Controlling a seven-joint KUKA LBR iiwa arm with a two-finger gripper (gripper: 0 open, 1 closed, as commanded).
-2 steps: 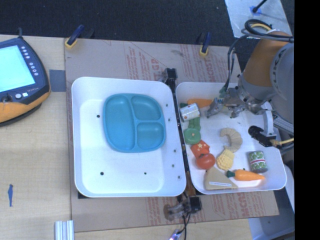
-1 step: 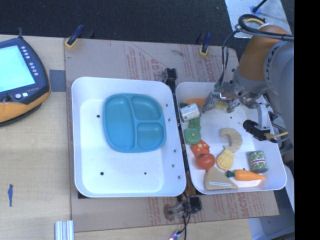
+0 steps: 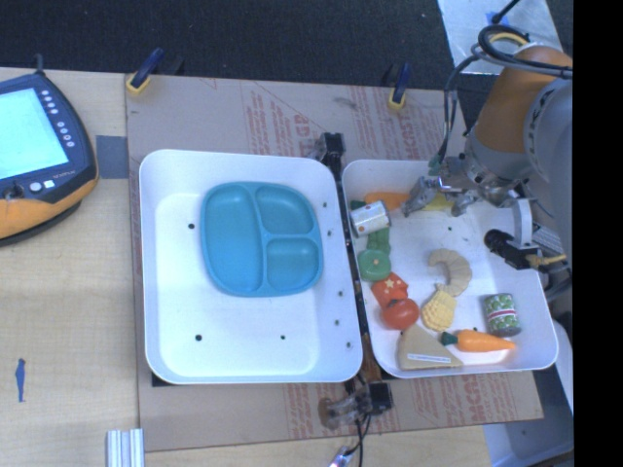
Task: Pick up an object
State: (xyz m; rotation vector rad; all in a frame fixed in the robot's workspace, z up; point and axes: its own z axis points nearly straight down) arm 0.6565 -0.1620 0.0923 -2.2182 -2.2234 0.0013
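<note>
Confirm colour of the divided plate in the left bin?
Light blue, all over; the divided plate shows plainly in the camera view.

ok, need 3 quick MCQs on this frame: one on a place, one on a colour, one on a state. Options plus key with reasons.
1. Where does the divided plate lie?
A. in the left bin
B. in the right bin
C. on the bare bench

2. What colour is that plate?
A. red
B. light blue
C. yellow

3. How does the toy carrot lie?
A. standing upright on the plate
B. flat in the right bin, near its front edge
C. on the handheld pendant

Key:
1 A: the plate rests on the left bin's floor, apart from the toy food.
2 B: its surface is light blue against the white bin.
3 B: it lies on its side beside the sandwich wedge, far from the end effector at the bin's back.
</note>
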